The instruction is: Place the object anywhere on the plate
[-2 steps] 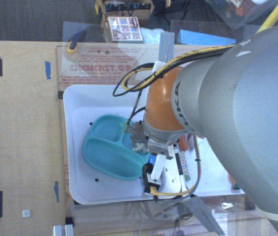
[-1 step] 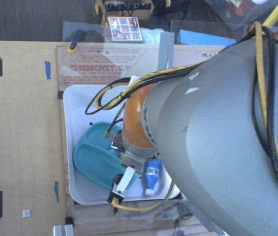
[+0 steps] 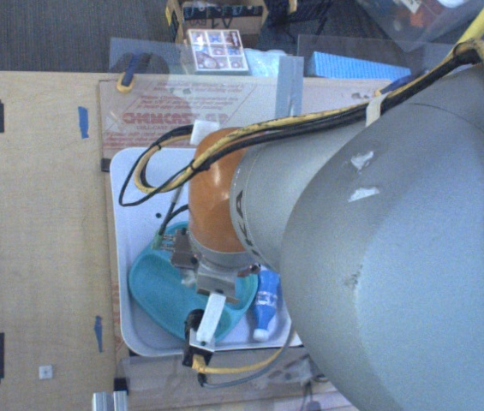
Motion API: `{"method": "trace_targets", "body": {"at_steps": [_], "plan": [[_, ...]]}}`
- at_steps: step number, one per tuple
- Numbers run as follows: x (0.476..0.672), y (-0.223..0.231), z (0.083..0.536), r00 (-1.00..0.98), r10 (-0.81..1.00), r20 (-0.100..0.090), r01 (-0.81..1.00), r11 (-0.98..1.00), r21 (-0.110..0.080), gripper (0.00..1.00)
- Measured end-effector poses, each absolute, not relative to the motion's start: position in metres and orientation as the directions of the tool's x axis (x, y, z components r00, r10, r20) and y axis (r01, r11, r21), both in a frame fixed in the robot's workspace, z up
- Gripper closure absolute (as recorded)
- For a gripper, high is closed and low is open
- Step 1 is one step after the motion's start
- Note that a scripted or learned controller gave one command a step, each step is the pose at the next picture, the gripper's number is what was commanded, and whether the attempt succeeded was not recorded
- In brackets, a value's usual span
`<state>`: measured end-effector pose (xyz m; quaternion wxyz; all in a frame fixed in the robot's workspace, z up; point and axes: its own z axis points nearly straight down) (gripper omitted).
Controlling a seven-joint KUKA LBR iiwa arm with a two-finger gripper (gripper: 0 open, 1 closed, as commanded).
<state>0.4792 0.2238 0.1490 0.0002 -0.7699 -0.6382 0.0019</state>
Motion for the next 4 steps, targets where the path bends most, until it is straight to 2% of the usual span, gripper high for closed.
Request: {"method": "trace_targets", "body": {"at_steps": [1, 2, 3, 4], "plan": [[0.527, 0.127, 0.139, 0.300, 0.954, -0.003, 0.954, -0.300, -0.002, 1.00], [0.487, 0.181, 0.094, 0.416, 0.909, 0.007, 0.909, -0.416, 0.019, 1.00], [0.538, 0.226, 0.192, 0.464, 0.886, -0.004, 0.886, -0.464, -0.003, 1.00], [0.521, 0.224, 0.126, 0.832, 0.556, -0.002, 0.556, -0.832, 0.000, 1.00]]}}
